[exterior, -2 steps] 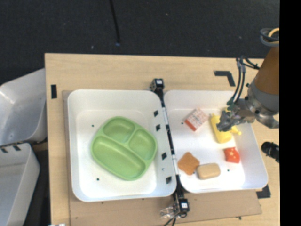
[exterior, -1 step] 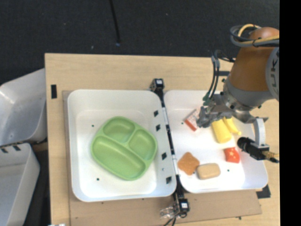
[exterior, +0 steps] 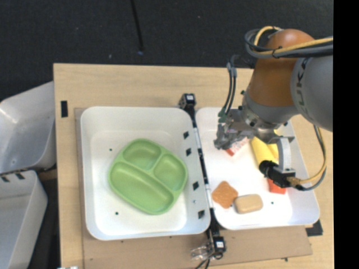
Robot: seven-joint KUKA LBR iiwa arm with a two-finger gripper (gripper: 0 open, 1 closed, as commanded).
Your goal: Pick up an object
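Here your gripper (exterior: 226, 143) hangs over a red-white item (exterior: 236, 146); grip state I cannot tell. It looks light and small: take it across its narrow sides.

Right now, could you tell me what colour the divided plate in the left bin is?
Light green, the divided plate, seen in the camera view.

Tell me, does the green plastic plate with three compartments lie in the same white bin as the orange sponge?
No, the green plastic plate lies in the left bin; the orange sponge lies in the right one.
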